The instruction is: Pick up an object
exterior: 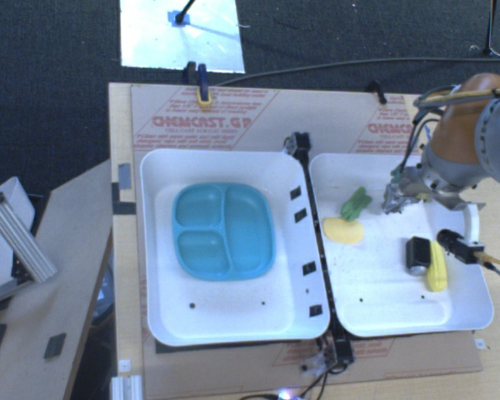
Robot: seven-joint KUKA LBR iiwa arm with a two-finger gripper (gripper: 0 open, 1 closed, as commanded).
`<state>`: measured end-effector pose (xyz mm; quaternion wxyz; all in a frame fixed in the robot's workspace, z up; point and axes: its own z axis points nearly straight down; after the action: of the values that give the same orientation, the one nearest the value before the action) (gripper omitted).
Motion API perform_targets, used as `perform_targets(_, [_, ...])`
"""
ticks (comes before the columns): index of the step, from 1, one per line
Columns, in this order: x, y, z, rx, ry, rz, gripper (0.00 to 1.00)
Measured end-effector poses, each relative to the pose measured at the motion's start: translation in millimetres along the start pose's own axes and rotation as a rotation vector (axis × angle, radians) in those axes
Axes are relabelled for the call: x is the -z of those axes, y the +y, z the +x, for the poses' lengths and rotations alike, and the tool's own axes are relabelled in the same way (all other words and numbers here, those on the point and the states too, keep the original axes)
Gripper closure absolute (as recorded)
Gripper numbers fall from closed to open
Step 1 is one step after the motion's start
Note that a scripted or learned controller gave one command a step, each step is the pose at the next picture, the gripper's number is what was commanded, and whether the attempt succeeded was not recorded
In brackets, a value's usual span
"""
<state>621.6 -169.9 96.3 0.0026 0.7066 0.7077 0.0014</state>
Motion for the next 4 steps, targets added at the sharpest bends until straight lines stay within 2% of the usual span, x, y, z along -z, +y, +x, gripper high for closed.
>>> perform_targets(2, [91,0,-10,-0.003,0.0,0.0,1.0])
perform_targets(3, [124,2,-10,0.003,0.0,0.0,1.0])
perform_targets(4, [135,3,47,0.009,0.003,0.002,1.0])
